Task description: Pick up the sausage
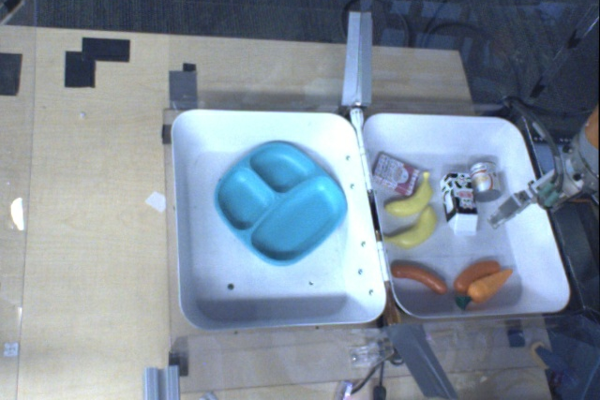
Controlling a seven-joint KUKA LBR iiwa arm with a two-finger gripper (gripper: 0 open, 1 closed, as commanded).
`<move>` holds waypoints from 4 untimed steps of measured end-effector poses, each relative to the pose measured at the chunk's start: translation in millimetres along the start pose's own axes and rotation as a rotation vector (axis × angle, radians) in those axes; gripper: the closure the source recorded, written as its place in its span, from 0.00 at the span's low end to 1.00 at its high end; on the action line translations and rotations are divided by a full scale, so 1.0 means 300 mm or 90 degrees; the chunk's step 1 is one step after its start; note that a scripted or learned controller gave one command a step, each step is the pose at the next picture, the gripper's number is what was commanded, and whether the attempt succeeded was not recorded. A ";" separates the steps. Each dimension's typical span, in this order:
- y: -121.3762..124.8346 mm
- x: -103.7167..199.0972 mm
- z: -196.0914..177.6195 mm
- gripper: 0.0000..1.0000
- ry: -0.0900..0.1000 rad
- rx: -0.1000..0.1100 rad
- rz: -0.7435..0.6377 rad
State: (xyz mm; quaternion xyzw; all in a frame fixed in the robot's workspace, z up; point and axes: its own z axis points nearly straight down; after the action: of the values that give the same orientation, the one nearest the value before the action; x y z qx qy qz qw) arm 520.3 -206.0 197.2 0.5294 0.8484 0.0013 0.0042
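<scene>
The sausage [419, 276], reddish-brown and short, lies near the front edge of the right bin [539, 272], left of a carrot [483, 281]. My gripper [518, 201] hovers over the right side of that bin, to the right of and behind the sausage, well apart from it. It stands open with nothing between its fingers. The arm comes in from the right edge of the view.
In the right bin are also two bananas [412, 213], a pink packet [394, 171], a cow-patterned carton [459, 199] and a small can [483, 176]. A blue divided plate [281, 201] lies in the left bin [197, 276]. A metal post [356, 61] stands between the bins at the back.
</scene>
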 end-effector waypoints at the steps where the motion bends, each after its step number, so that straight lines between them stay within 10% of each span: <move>1: -0.092 0.042 0.359 0.00 -0.002 -0.002 0.022; 3: -0.017 0.099 0.195 0.00 0.001 0.001 0.115; 4: -0.090 0.047 0.360 0.00 0.000 -0.002 0.000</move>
State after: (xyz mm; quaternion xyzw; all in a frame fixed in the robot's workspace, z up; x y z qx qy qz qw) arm 490.7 -205.4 88.8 0.5297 0.8482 0.0023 0.0050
